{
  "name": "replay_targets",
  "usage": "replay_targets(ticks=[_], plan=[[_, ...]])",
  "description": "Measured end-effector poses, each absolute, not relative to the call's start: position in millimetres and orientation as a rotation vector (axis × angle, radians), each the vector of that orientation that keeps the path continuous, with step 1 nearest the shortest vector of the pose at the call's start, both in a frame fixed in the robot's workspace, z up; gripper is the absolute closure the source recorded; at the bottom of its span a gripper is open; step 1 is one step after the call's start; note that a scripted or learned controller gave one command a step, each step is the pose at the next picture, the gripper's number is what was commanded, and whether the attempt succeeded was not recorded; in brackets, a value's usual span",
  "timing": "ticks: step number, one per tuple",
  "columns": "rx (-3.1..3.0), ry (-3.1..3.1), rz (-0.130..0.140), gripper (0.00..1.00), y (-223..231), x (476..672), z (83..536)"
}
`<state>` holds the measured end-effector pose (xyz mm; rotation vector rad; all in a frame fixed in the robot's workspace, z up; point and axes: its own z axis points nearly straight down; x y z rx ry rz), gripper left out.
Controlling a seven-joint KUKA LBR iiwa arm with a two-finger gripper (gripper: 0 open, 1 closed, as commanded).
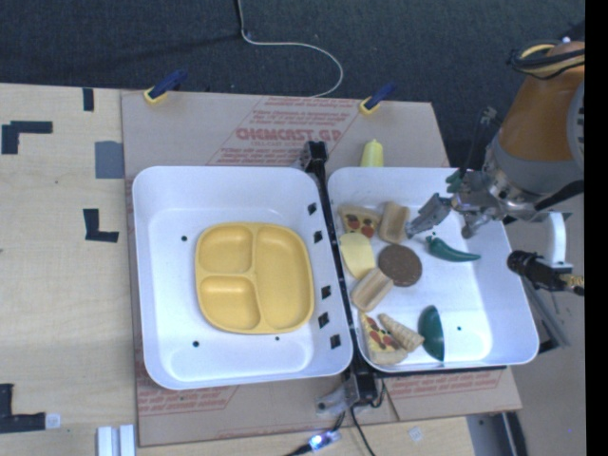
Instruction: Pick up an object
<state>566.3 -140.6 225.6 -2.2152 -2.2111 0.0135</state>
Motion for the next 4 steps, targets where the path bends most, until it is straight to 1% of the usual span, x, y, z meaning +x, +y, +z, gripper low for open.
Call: replay_targets(ticks=[1,2,3,4], plan=[[-2.219,-2.222,0.002,0.00,-140,568.9,233],[-2.216,-2.219,0.007,0.00,-136,568.2,168],[-2.217,-2.218,0.007,0.00,-140,559.4,119],[-2.222,-2.222,0.000,0.00,-140,560.3,85]])
